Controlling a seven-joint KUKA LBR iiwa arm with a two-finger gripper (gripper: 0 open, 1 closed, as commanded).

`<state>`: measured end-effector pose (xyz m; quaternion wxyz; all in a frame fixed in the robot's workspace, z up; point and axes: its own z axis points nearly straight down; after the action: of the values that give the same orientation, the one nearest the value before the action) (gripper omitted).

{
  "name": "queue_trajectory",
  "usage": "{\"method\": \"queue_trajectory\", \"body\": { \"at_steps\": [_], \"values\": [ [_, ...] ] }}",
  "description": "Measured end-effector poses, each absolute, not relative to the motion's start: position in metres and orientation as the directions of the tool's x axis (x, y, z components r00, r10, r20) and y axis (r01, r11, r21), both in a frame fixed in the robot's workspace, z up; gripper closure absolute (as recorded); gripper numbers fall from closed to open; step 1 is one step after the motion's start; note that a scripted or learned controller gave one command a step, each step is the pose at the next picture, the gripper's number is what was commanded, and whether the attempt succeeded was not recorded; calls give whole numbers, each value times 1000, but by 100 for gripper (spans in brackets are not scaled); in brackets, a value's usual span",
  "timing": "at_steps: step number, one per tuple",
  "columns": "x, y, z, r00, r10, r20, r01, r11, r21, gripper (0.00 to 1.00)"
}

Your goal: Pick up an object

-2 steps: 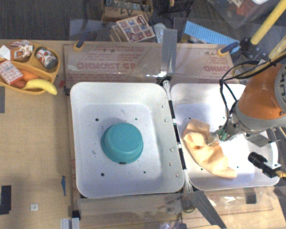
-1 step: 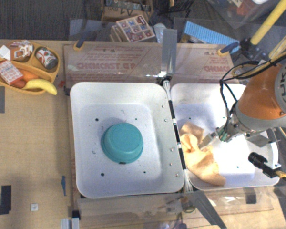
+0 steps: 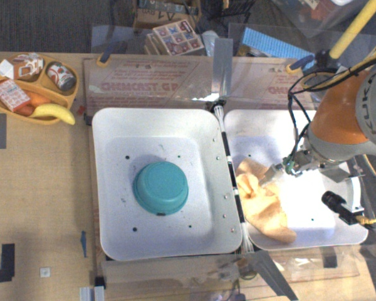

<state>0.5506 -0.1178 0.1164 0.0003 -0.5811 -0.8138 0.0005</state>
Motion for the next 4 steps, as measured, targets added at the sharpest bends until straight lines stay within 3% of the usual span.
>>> {"method": "queue_trajectory", "body": {
  "at_steps": [1,2,3,4],
  "values": [
    [567,-125,91,-303,953,-3,953,303,9,0],
    [561,-107,92,-380,925,-11,925,380,15,0],
    [530,-102,92,-476,879,-12,879,476,17,0],
    [505,-103,92,-408,913,-11,913,408,19,0]
  ]
}}
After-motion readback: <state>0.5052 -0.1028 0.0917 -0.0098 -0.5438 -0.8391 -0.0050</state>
